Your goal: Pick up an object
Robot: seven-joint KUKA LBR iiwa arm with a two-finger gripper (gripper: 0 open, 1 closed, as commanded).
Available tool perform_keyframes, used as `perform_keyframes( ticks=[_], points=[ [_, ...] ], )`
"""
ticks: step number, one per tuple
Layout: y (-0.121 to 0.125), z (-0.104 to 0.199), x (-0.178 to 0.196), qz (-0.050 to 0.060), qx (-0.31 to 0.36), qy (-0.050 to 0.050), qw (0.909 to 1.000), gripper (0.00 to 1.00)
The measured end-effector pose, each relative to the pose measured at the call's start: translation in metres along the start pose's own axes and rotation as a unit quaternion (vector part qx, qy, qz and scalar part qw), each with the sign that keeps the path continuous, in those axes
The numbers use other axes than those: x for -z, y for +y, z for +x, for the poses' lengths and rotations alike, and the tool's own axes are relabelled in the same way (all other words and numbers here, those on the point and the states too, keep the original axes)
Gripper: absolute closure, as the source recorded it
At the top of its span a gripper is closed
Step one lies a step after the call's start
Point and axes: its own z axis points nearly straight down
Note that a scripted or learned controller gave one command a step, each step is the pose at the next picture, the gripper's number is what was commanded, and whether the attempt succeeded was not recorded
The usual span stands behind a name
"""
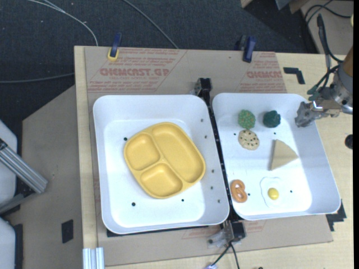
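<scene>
The right bin [314, 150] holds several toy foods: a light green broccoli [246, 118], a dark green piece [272, 119], a speckled cookie [248, 139], a tan wedge [282, 154], an orange pretzel [238, 190] and a fried egg [272, 193]. My gripper [305, 115] hangs over the bin's far right rim, right of the dark green piece, with nothing seen between its fingers.
The left bin [106, 150] holds a yellow three-compartment plate [164, 159]. A black clamp [204, 86] sits between the bins at the back and another at the front [234, 230]. Blue clips [247, 47] stand on the cardboard's back edge.
</scene>
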Motion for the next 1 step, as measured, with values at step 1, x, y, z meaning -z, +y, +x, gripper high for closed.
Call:
perform_keyframes(
  ticks=[1],
  points=[
    [0.0022, 0.0511, -0.0104, 0.004, 0.001, 0.002, 1.0, 1.0]
  ],
)
